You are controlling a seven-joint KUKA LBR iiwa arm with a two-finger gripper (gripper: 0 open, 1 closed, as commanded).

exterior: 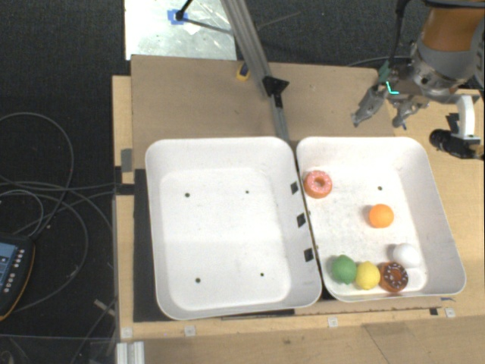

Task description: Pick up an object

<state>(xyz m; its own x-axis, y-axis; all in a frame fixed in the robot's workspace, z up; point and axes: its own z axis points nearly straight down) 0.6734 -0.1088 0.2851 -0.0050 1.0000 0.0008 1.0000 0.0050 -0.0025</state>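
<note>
Camera view: gripper (383, 112) spread open and holding nothing, above the right bin's (424, 154) far rim, with orange (380, 215) nearest, toward the bin's middle.

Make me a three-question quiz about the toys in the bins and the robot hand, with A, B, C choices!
1. Where is the pink donut?
A. left bin
B. right bin, by the divider
C. on the bench

2. How many toys lie in the right bin?
A. three
B. six
C. nine

3. What is the gripper doing?
A. holding the orange
B. holding the donut
C. holding nothing, fingers open

Answers: 1 B, it sits at that bin's upper left edge. 2 B, two donuts, orange, white, yellow and green pieces. 3 C, it hangs above the bench beyond the bin, fingers spread.
</note>
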